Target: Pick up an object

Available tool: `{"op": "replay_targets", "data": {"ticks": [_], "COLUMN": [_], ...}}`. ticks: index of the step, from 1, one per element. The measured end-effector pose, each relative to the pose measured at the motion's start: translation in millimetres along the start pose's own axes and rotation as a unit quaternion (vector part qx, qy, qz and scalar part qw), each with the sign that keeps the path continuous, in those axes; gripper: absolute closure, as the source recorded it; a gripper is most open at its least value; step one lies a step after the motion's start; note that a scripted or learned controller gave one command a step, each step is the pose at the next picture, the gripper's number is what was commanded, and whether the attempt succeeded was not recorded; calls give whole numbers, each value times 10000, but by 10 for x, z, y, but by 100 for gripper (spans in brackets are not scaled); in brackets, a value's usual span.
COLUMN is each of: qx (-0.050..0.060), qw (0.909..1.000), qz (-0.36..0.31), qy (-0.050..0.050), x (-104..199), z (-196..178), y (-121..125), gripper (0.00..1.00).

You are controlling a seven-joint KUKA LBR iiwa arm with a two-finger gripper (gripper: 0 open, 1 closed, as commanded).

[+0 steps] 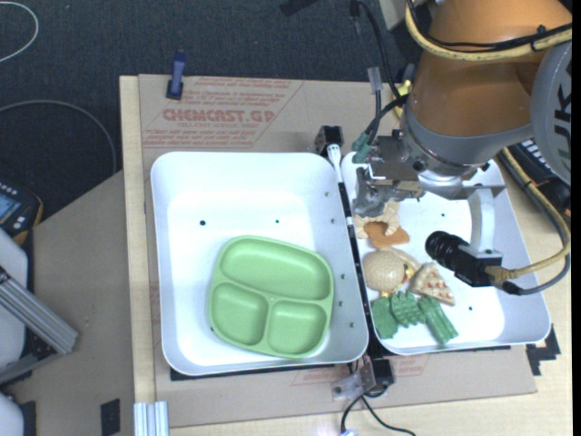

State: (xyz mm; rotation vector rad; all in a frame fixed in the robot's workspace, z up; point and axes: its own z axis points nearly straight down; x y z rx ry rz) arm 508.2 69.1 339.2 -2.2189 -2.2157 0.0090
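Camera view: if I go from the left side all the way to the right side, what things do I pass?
small blue thing → green divided plate → round tan toy → speckled wedge-shaped toy

We look down from one fixed camera set above the tabletop (227,107), tilted at a slant rather than straight down. It sits far enough back to take in both the left-hand bin (168,234) and the right-hand bin (517,312), while the arm (481,53) looms large at the view's upper right.
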Motion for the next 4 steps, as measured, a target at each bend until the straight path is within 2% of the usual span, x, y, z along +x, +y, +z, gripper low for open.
{"op": "replay_targets", "data": {"ticks": [1,2,3,4], "qx": [-63,-72,5,-38], "qw": [10000,10000,10000,10000], "qz": [16,-15,12,-3], "qy": [-4,-2,-1,0], "x": [-543,-303,-514,-503], "z": [-473,-568,-7,-38], "y": [-300,223,-139,-117], "gripper": [100,100,100,0]}}
